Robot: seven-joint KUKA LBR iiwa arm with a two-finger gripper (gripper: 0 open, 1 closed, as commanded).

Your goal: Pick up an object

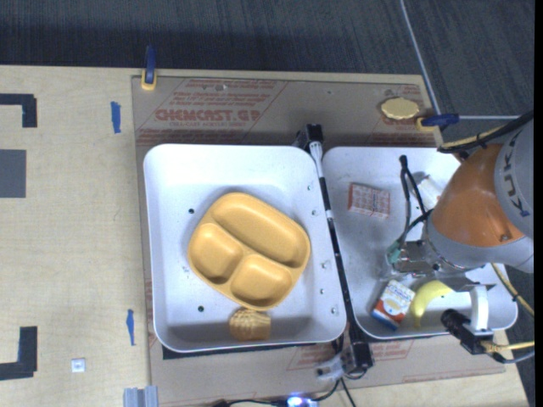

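In the right bin [365,231], a small orange, white and blue carton [392,303] lies near the front wall. A yellow banana-shaped object [429,298] sits just to its right, touching it. A red-and-white packet [368,199] lies flat toward the back of that bin. My gripper [405,259] hangs over the right bin, just above the carton and the yellow object, under the orange-banded wrist [475,206]. Nothing shows between its fingers.
The left bin [170,227] holds a large yellow three-compartment tray [248,248] and a round brown waffle-like piece [249,323] at its front wall. A gold disc [400,108] lies on the cardboard behind the right bin. Black cables run along the divider [327,219].
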